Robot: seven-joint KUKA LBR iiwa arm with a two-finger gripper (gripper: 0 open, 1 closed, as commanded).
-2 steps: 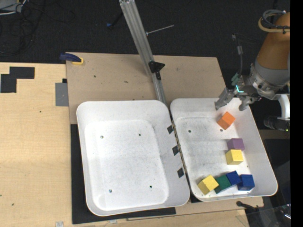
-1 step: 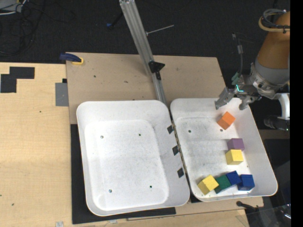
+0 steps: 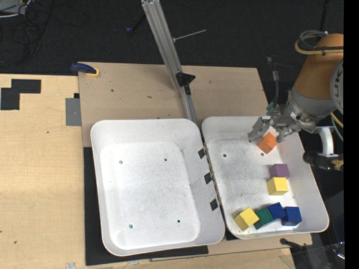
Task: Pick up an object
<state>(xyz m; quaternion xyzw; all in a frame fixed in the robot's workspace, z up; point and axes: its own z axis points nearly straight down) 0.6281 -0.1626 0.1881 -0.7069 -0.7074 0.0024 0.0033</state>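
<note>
Orange block (image 3: pixel 267 143) between hand (image 3: pixel 268 131) fingers, right bin (image 3: pixel 314 198).

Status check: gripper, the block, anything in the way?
Gripper over right bin, shut on orange block, block lifted. Purple block and yellow block lie apart below it. Path clear.

The arm (image 3: pixel 314 83) reaches in from the right, its gripper (image 3: pixel 267 134) clamped on something, raised.
</note>
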